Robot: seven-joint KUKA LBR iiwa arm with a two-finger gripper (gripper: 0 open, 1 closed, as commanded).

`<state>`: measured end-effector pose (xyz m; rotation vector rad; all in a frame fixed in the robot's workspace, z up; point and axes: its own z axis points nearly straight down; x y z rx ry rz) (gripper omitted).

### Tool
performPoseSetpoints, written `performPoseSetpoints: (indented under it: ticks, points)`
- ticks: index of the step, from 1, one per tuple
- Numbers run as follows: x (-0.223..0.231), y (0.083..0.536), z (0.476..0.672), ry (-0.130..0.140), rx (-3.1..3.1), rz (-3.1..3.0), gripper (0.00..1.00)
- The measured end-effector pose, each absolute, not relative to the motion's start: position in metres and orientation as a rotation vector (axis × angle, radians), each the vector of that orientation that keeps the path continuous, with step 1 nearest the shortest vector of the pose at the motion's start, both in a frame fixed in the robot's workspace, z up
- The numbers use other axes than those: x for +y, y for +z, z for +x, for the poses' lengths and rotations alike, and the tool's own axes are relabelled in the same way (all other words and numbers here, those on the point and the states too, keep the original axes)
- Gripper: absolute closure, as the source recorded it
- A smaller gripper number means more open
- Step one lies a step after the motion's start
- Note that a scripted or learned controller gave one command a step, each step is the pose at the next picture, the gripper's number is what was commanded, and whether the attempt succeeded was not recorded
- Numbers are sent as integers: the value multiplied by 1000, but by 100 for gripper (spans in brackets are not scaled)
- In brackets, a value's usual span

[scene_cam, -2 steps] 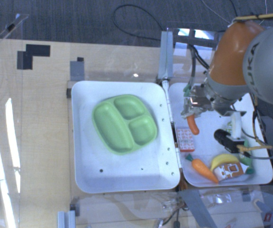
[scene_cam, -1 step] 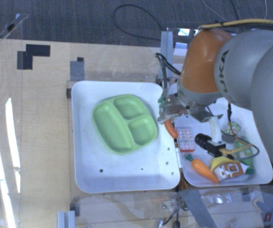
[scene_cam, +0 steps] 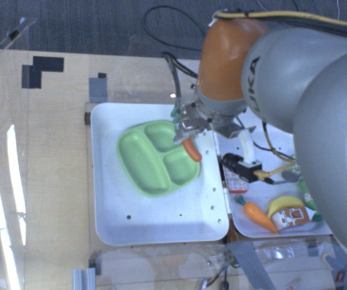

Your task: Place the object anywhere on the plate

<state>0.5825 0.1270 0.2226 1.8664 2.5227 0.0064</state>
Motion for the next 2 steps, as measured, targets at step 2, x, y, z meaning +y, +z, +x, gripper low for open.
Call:
performPoseSetpoints:
  ticks: [2]
  points:
    - [225,199,608,6,2410,2011,0]
